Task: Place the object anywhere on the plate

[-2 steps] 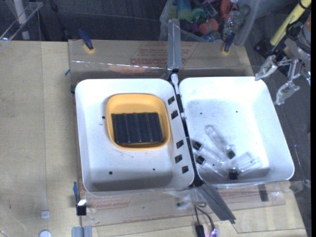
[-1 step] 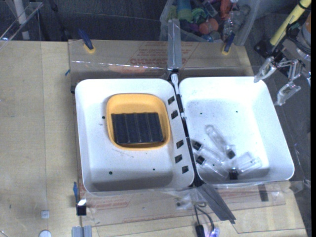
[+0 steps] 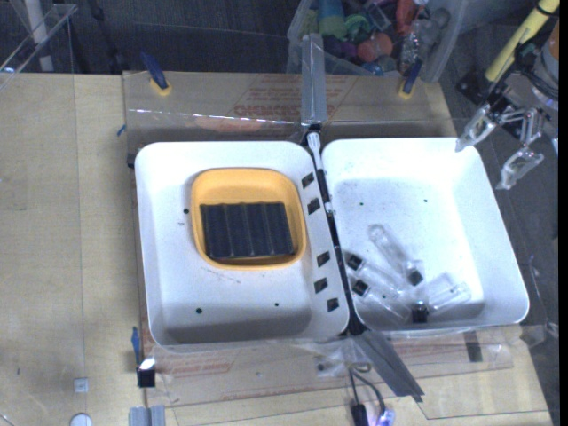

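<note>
**Claw parked outside the right bin, nothing picked yet**

Camera view: my claw [image 3: 506, 145] hangs at the upper right, past the far corner of the right bin [image 3: 497, 238], well apart from anything to grab. Its fingers look spread wide with nothing between them.

The task's objects look like the clear plastic pieces [image 3: 404, 278] lying in a loose heap near the front of the right bin, some with dark caps. They are see-through against white, so their edges are hard to read; I cannot tell how many there are or which overlap.

The yellow plate [image 3: 247, 183] sits in the left bin [image 3: 164, 238], with a dark ribbed block [image 3: 247, 229] covering most of its floor.

Risks, as I judge them:
- Clear, rounded pieces could slip or roll out as I close.
- The heap is tight, so I could nudge neighbours or pinch two.
- It lies near the front wall and the divider [image 3: 324, 238] between the bins, leaving little room for my fingers.
- Carrying across, a low pass could clip the divider.
- On the plate, the ribbed block leaves only a thin rim bare; a piece could roll off it.

Around: tabletop [image 3: 62, 238], and a clear tub of coloured toys [image 3: 373, 11] behind the bins, out of my way.
</note>
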`<state>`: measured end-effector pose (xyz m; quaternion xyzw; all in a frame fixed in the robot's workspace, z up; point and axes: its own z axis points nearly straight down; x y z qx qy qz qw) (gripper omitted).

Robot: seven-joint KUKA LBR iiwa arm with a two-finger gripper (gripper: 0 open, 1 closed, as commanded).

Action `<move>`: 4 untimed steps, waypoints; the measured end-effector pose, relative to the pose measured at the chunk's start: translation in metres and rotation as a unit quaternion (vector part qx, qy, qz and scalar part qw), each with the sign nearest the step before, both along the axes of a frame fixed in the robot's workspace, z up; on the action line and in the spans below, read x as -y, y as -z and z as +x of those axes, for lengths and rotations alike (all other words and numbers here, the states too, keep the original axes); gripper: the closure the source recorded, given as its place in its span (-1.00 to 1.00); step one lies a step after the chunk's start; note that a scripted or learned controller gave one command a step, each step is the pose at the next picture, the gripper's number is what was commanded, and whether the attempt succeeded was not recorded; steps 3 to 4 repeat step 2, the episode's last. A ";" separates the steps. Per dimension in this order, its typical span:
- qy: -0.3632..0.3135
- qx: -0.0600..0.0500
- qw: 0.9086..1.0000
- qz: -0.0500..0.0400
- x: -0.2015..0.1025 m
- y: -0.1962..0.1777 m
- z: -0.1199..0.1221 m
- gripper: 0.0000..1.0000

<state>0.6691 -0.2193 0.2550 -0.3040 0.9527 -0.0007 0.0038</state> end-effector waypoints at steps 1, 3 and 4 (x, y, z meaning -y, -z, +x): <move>-0.019 0.001 1.000 0.000 0.001 -0.008 0.000 -1.00; -0.167 0.002 0.986 -0.001 0.002 -0.014 0.000 -1.00; -0.167 0.002 0.986 -0.001 0.002 -0.014 0.000 -1.00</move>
